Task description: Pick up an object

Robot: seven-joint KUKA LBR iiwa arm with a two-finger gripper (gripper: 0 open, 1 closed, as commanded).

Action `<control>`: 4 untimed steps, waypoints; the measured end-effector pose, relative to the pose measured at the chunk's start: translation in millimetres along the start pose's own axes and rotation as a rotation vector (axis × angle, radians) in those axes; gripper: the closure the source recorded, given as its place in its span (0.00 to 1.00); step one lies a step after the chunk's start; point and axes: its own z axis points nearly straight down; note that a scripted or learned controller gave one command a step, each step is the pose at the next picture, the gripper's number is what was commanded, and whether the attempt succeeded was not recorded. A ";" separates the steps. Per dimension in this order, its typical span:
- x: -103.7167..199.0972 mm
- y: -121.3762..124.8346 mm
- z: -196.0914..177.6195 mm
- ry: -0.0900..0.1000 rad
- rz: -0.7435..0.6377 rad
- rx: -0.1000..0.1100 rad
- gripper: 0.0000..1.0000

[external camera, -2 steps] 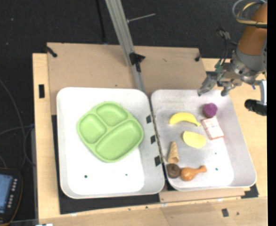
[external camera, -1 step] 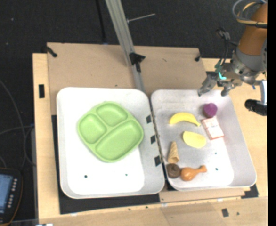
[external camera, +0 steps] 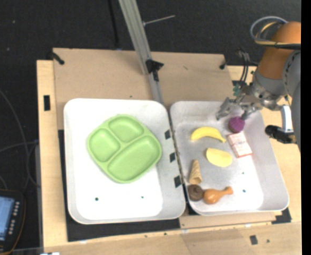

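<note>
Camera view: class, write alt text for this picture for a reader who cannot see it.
A grey robot arm reaches from the right, its gripper open just above a purple ball in the right white bin, beside a banana, pink box and other toy food. The left bin holds a green divided plate.

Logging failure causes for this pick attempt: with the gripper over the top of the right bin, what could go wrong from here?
1. The purple ball is round and may roll away from the gripper as it closes.
2. The ball sits close to the pink box and the banana, so a descent could nudge those.
3. It lies near the right bin edge, leaving little room.
</note>
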 end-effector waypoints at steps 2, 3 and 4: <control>-2.2 1.5 26.6 -0.005 -0.007 -0.009 1.00; -4.6 0.9 -18.3 -0.001 -0.001 -0.011 1.00; -7.6 2.5 -84.9 -0.002 -0.003 -0.014 1.00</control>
